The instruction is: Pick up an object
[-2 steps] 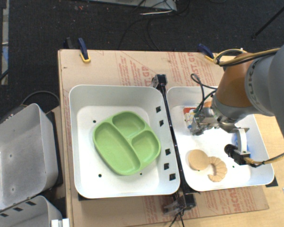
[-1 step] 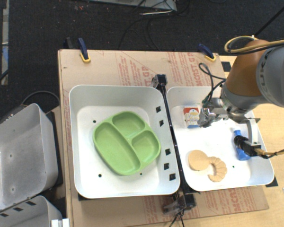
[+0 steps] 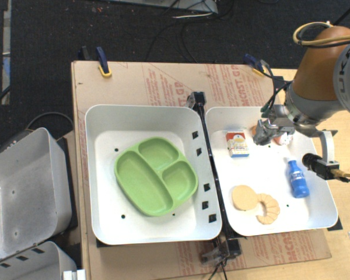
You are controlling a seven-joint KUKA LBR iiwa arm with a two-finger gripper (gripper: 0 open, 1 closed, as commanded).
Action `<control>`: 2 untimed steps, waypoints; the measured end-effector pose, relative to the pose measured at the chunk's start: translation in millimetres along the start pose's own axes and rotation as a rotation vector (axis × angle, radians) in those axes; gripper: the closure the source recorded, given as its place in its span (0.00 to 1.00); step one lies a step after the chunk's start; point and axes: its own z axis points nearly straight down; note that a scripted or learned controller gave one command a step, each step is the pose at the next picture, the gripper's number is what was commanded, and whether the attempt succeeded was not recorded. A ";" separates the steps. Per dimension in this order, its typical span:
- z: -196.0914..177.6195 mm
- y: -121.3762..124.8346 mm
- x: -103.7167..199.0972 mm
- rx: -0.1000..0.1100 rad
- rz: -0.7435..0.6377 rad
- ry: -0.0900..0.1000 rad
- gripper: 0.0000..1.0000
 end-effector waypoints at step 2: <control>-34.9 10.2 50.8 0.008 -0.004 0.002 1.00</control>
